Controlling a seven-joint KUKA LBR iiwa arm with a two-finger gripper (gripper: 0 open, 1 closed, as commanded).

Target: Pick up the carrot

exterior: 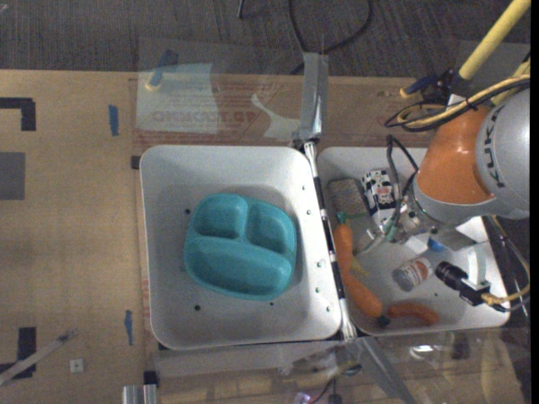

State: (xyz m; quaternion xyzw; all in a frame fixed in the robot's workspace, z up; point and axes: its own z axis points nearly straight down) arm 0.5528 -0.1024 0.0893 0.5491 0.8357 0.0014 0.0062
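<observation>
Grey arm with orange band (459, 171) overhead; gripper (386, 230) low in right shallow white bin (404, 154), grip state impossible to tell. Long orange carrot (345, 251) against bin's left wall, just beside. Risk: clipping that wall, perhaps seizing nearby small clear bottle (413, 273).

Right bin (472, 320) crowded around carrot (344, 244); left bin (168, 310) roomy around plate (241, 245).

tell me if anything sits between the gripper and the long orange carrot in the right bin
Nothing visible does. The long orange carrot lies along the left wall of the right white bin, and the gripper hangs just to its right over bare bin floor. The grey rectangular sponge sits further back, out of the way.
</observation>
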